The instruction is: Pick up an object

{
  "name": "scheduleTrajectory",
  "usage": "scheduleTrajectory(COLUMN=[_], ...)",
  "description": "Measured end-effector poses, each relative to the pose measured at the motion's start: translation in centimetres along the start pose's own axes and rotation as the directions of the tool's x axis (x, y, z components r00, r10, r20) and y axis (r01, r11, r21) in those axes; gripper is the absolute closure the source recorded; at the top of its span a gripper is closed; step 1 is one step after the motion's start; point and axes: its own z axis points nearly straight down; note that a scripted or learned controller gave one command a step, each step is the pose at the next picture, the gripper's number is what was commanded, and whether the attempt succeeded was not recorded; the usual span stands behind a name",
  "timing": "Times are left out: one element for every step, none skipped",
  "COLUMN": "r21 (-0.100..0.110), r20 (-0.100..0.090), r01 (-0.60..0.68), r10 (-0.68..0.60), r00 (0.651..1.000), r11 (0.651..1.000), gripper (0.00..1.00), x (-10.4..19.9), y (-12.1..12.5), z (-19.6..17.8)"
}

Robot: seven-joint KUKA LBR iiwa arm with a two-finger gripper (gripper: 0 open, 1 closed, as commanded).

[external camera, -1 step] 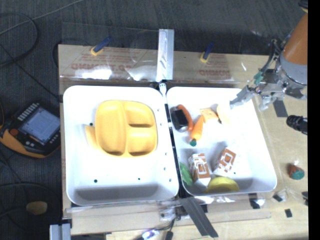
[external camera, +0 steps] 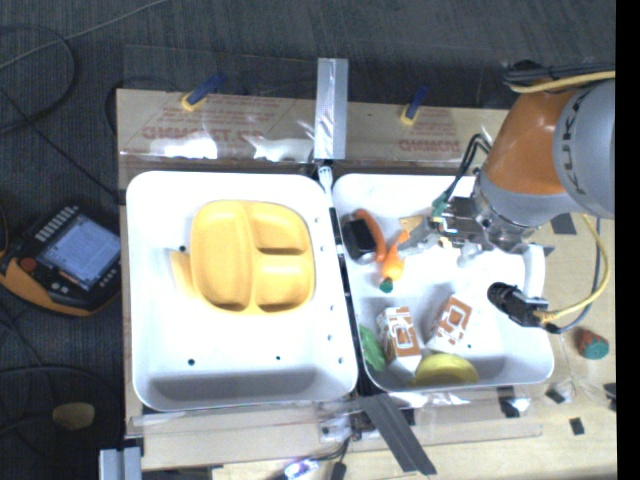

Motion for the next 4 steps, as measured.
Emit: scheduleTrajectory(r21=[-0.003,-0.012,-0.015,-0.001], r20=[0.002,-0.002,-0.001,0.000], r01=[0.124,0.050,0.049,0.048], r10=[-0.124,-0.050,-0.049,-0.048], r00=[0.992,0.999,0.999,0.999], r11=[0.992,0.999,0.999,0.999], gripper=[0.00,0.00,1.00,1.00], x=[0.4,-2.1,-2.1,5.8], y=[4.2,4.2,4.4,4.8], z=[9.1,9.7,8.6,0.3])
